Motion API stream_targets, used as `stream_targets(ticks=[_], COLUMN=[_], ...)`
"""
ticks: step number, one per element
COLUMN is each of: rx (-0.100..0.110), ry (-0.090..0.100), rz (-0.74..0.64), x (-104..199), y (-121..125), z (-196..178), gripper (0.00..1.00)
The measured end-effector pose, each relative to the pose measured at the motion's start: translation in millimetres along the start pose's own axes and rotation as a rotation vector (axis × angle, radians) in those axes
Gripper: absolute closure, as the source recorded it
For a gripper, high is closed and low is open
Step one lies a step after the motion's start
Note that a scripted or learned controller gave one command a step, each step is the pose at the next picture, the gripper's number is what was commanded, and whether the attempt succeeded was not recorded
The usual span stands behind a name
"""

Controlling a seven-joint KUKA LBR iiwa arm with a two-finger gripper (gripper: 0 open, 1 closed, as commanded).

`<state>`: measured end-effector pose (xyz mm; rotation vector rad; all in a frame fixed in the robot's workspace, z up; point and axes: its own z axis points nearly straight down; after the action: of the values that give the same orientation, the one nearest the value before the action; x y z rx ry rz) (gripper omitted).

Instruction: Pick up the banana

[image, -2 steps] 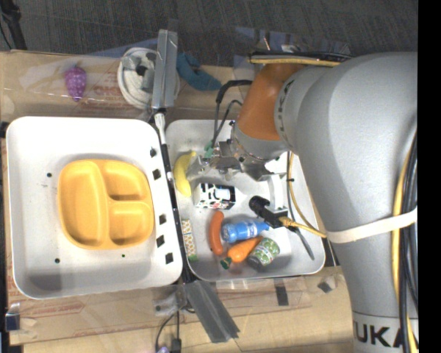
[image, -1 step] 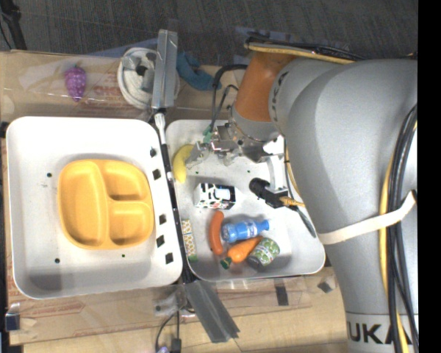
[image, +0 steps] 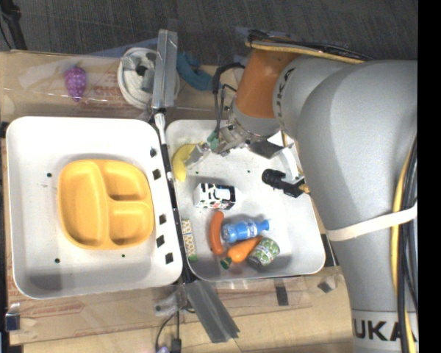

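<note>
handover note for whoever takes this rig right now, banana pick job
Gripper: down in the right bin, at its upper left corner, right beside the banana; whether its fingers are open or shut cannot be made out.
Banana: lying in the right bin against its left wall, near the top; it looks to be resting on the bin floor.
Other items in the same bin, lower down: a black and white item, a blue bottle, a carrot, a small can.
Left bin: holds a yellow divided tray.
Done: arm brought to the banana.
Left: confirm a grip, lift the banana clear.
</note>
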<state>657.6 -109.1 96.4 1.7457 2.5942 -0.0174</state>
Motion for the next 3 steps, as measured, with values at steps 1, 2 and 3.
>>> stream_targets(ticks=[1, 2, 3], rx=[0.013, -0.001, -0.003], ry=[0.012, -0.001, 0.002], rz=[0.249, -0.092, -0.315], x=[1.0, 0.5, -0.4], y=[-3.3, 0.6, 0.9], z=[2.7, -0.1, -0.2], gripper=[0.0, 0.0, 0.0])
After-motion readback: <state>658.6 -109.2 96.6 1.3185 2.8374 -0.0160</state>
